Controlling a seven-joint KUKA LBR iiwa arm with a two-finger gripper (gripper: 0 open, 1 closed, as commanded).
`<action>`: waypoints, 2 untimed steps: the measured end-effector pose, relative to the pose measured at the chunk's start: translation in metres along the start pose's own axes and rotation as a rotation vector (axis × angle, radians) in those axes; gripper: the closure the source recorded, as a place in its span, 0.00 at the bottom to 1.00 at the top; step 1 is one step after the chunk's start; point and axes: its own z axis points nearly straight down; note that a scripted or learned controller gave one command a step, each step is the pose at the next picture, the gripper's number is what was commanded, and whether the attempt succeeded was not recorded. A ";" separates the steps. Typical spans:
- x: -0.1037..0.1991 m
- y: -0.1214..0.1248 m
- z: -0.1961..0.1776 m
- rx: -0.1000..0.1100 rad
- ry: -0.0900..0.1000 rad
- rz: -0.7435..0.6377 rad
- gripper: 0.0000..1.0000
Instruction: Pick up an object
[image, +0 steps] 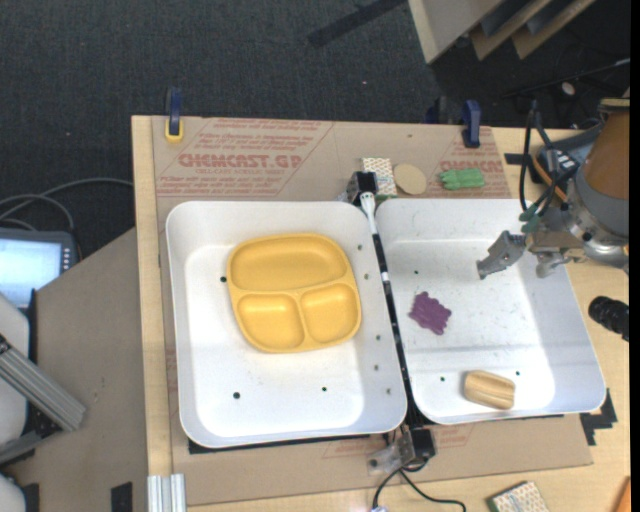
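Nearest the camera, a tan, smooth, rounded bread-roll-shaped block (488, 389) lies in the near part of the right bin (560, 330), a shallow, glossy white tray with rounded corners. Farther in, a flat purple piece with a bumpy, grape-cluster outline (431, 313) rests on the speckled bin floor, well apart from the block. The left bin (195, 330) holds a matte yellow three-compartment plate (293, 291). The grey metal gripper (492, 262) hovers over the right bin's far half, above and right of the purple piece; nothing visible between its fingers; cannot tell whether open or closed. Beyond the bins, a green ridged item (462, 179) and a tan disc (409, 179) sit on the board.
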 end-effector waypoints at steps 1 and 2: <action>0.032 -0.009 0.099 0.013 0.004 -0.001 0.00; 0.035 0.020 0.170 0.003 0.002 -0.001 0.00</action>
